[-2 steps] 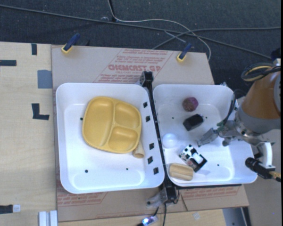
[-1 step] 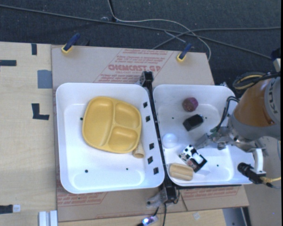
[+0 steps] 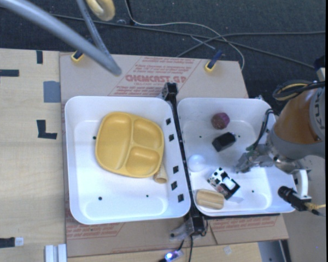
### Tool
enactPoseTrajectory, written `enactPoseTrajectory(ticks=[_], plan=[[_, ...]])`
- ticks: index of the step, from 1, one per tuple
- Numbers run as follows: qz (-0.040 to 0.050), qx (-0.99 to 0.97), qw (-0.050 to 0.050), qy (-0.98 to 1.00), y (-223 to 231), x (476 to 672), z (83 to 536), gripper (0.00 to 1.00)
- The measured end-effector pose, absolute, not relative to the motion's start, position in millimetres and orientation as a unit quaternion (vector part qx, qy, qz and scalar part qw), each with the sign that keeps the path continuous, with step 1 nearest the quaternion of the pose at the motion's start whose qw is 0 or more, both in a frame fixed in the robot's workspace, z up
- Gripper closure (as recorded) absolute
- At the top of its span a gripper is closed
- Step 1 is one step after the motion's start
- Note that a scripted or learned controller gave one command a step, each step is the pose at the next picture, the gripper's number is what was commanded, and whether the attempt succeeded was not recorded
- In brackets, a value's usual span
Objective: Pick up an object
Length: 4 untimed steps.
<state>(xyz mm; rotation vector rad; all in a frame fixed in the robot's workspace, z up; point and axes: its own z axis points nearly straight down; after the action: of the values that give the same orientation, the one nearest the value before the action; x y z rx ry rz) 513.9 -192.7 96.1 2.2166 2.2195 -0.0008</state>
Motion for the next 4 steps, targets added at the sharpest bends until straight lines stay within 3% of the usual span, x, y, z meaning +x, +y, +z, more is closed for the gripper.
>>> enactPoseTrajectory(ticks=[2,3,4], plan=[[0.0007,0.707,0.002,0.707,-200.9,505.9,197.8,1.0],[0.0003,0.707,0.001,0.708,-200.4,506.6,209.7,1.0],[0.0006,0.704,-0.001,0.71,-141.4,515.2,210.5,1.0]])
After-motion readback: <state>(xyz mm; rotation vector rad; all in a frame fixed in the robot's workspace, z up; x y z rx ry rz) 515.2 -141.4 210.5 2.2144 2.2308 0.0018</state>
